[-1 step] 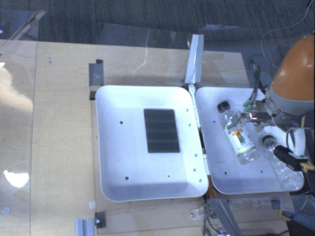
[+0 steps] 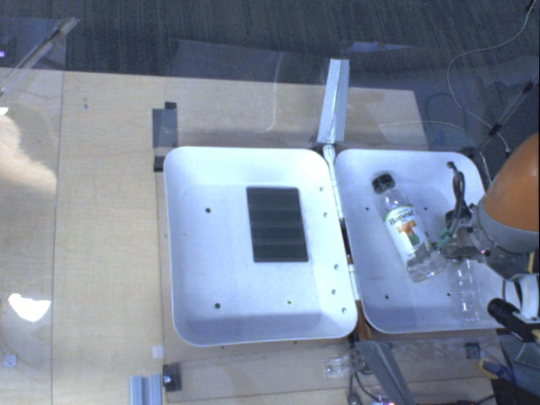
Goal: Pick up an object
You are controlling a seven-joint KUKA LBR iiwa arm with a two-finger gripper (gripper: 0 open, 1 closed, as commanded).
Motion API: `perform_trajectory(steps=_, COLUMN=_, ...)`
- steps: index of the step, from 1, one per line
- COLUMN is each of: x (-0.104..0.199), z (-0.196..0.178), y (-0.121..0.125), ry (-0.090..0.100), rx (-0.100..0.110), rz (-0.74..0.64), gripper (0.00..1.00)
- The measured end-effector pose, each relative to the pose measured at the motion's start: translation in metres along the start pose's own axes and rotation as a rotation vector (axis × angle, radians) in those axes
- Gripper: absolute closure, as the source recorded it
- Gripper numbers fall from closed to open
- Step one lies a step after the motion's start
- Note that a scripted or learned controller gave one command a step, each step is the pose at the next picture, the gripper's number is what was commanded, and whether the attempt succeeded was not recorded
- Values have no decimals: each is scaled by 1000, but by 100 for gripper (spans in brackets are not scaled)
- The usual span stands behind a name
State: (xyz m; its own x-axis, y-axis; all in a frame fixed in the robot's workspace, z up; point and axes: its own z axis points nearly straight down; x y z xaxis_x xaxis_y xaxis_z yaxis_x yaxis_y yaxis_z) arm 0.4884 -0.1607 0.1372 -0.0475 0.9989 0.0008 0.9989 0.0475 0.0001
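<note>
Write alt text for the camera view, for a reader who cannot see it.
A grey arm's hand reaches from the right to the base of a clear plastic bottle lying in the right white bin. The left white bin holds a flat dark rectangular pad near its middle.

A: What stands around the gripper?

B: It sits low in the right bin. A clear bottle with a black cap lies at a slant just to its left, its base end right by the gripper. A second clear item, hard to make out, lies just in front of it.

A: Where is there room?

B: Farther left of the bottle, the bin floor is bare up to the 2 rims that meet there. Beyond those rims, well to the gripper's left, the left bin holds 1 flat dark slab mid-floor, with open white floor all round it.
</note>
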Motion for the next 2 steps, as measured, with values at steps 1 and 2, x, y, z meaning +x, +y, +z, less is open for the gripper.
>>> perform_trajectory(steps=1, x=-2, z=49, y=67, ry=3, rx=-4, rz=-58, gripper=0)
perform_trajectory(steps=2, x=-18, z=52, y=122, ry=54, rx=83, rz=-83, gripper=0)
